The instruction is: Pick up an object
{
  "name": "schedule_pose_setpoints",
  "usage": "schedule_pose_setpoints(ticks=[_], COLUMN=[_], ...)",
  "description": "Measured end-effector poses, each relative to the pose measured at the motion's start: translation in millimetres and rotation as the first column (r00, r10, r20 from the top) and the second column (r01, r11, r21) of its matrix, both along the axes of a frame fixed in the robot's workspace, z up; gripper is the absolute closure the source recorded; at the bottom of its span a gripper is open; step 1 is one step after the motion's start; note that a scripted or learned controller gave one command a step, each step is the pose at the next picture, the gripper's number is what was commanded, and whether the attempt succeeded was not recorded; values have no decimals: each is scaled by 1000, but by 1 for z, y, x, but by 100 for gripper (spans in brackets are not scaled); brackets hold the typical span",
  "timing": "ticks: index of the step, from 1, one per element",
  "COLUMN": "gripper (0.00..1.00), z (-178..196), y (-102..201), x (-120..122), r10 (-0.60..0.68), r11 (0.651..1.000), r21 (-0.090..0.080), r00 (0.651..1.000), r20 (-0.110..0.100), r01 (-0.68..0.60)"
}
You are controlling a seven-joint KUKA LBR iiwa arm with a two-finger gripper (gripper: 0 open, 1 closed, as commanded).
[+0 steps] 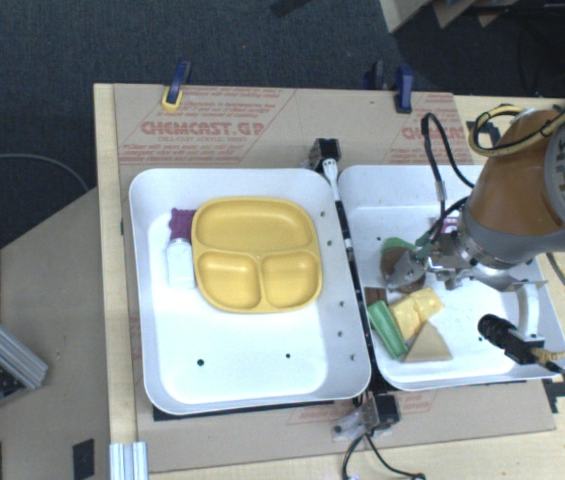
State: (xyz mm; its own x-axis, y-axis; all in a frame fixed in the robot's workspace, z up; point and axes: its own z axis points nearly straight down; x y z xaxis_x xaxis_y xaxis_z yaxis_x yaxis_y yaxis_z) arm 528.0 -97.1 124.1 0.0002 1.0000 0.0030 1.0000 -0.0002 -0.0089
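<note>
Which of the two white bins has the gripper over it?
The right bin: the gripper sits over its clutter. The left bin holds a yellow divided tray.

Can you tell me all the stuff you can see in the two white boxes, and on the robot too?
Shallow white plastic bins: two, white, side by side on the bench; left bin, right bin.
Yellow plastic plate with three compartments: one, yellow, upper middle of the left bin.
Purple object: one, purple, left bin, at the plate's left edge.
White object: one, white, left bin, just below the purple one.
Green stick-shaped object: one, green, lower left of the right bin.
Pale yellow lump: one, yellow, right bin, beside the green stick.
Tan flat piece: one, tan, right bin, near the bottom.
Robot arm: one, grey and orange, over the right bin.
Hand: one, low in the right bin.
</note>
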Motion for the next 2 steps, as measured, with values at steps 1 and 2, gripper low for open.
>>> schedule_pose_setpoints(ticks=[1,2], gripper=[0,100], z=[-39,-25], y=[1,1], x=[1,4], r10=[-1,-1], r11=[1000,1000], r21=[0,-2], r00=[1000,1000], r20=[9,19], r01=[1,1])
